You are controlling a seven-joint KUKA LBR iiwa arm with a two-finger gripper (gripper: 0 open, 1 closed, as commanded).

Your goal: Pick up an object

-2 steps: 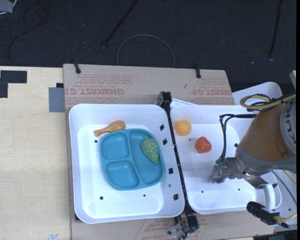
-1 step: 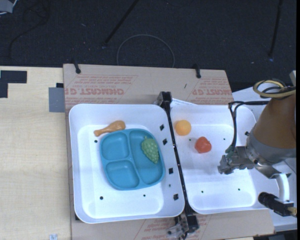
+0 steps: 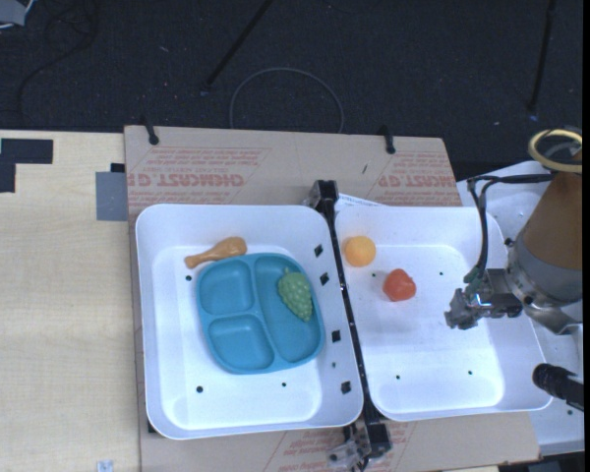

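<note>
Red fruit (image 3: 399,284): nearest target, left of gripper (image 3: 461,314) and slightly beyond, in right bin (image 3: 442,391). Gripper state: cannot tell. Likely light, rigid, smooth plastic; rounded, prone to rolling. Grasp across widest part. Farther left: orange ball (image 3: 359,251), smooth. Left bin: knobbly green grapes (image 3: 296,294) on glossy blue compartment tray (image 3: 238,342), tan drumstick (image 3: 216,253).

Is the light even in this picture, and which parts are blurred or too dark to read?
Camera view: light is even and soft over both white bins, with faint shadows; the floor behind is very dark; the gripper is small and blurred, while the blue tray and red object are clear.
</note>
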